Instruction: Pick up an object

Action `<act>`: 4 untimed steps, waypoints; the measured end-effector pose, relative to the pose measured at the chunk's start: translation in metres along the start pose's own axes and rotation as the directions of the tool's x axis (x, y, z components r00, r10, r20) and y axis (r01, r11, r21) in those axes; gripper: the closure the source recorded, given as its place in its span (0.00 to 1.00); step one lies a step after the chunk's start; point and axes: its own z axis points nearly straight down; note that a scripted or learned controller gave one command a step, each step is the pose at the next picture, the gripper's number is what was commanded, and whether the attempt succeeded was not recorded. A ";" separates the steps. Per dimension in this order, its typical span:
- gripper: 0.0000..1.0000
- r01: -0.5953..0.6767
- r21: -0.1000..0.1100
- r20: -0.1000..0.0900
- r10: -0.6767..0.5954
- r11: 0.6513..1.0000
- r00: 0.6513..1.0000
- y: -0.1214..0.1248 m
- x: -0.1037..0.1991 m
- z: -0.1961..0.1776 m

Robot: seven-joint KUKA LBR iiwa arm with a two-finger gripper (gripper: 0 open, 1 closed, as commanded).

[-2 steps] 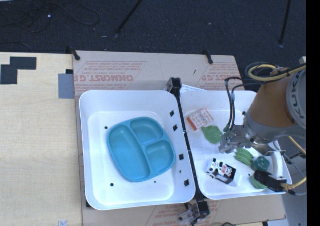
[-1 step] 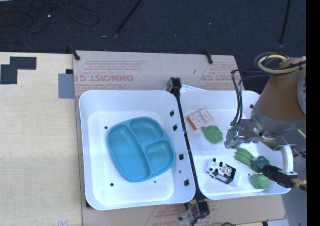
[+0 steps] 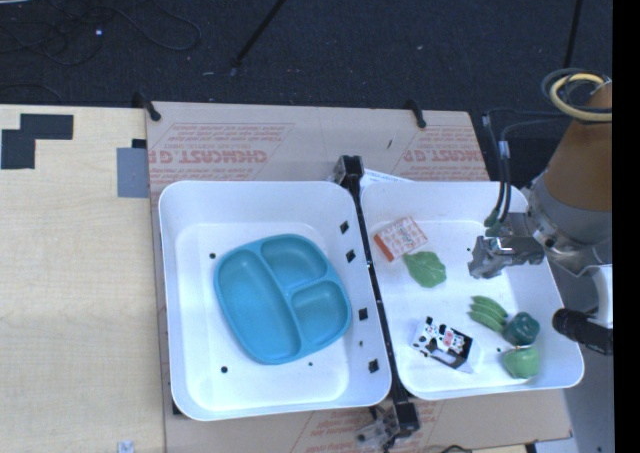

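Lying just below the gripper point(image 3: 490, 259), the green pod point(image 3: 489, 312) runs its long axis from upper left to lower right. The arm point(image 3: 580, 176) reaches in from the right, wrist low over the right bin point(image 3: 455, 203); whether its grip is wide or narrow cannot be told. Left of it sit a green leaf point(image 3: 426, 268) and an orange packet point(image 3: 400, 237). Further left, the left bin point(image 3: 190, 291) holds a blue divided plate point(image 3: 281, 296).

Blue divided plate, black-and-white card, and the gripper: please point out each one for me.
blue divided plate point(image 3: 282, 296), camera view, on its centre ridge.
black-and-white card point(image 3: 443, 342), camera view, on its middle.
gripper point(image 3: 486, 261), camera view, at its tip.
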 end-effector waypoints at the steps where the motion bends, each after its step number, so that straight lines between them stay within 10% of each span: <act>1: 1.00 0.003 0.007 -0.002 -0.003 1.000 1.000 0.016 0.046 0.008; 4: 1.00 0.003 0.007 -0.001 -0.003 1.000 1.000 0.048 0.185 0.013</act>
